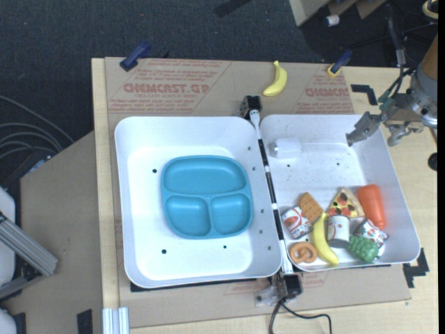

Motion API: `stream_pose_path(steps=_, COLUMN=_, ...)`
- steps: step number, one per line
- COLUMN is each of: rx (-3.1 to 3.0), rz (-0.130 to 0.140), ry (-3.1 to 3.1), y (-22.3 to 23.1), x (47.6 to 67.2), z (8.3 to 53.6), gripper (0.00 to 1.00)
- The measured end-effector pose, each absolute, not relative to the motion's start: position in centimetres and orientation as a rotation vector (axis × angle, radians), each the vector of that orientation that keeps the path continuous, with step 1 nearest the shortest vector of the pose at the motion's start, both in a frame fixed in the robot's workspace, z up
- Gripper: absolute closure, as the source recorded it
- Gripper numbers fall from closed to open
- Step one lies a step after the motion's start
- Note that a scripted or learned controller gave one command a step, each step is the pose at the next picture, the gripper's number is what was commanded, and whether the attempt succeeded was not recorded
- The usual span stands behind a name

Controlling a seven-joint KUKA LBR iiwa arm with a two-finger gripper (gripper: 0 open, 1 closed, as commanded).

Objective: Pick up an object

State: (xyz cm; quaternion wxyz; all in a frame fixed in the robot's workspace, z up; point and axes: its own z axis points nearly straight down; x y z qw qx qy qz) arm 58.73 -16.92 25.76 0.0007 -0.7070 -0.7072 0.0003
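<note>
From my remote station, at 9 o'clock I saw the left bin (132,186) holding 1 blue divided plate (206,195), lying flat with 3 compartments. Up at 12 o'clock, 1 yellow banana (276,81) lay on the counter (208,82) outside both bins.

The right bin (327,152) carried the pickable things, heaped toward 5 o'clock: a small white block (286,146) lay alone near the divider, and lower down sat a cracker (311,206), a red-and-white can (295,223), a pretzel-like ring (304,253), a second banana (324,241), a pizza slice (344,203), a grey cup (338,230), a green leafy piece (363,248) and an orange carrot (373,204). Most of them touched or overlapped.

At 3 o'clock the pincer (381,129) hung over the bin's far right rim, well apart from the heap; its fingers (361,131) looked spread apart with nothing between them.

I judged these toys light, stiff and somewhat slick plastic. The carrot seemed the best candidate: it lay at the edge of the heap, and I would close across its narrow width near the middle. The white block, standing free, was my alternative.
</note>
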Motion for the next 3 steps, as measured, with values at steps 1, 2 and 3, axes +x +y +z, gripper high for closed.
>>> stream_pose_path(steps=1, rx=-2.22, rz=0.0, ry=-2.223, y=-18.0, x=65.9, z=19.2, gripper=0.0)
stream_pose_path(steps=2, rx=-2.218, rz=0.001, ry=-2.222, y=-17.0, x=66.6, z=8.4, gripper=0.0)
stream_pose_path(steps=3, rx=-2.219, rz=0.0, ry=-2.226, y=-17.0, x=66.7, z=9.6, gripper=1.0)
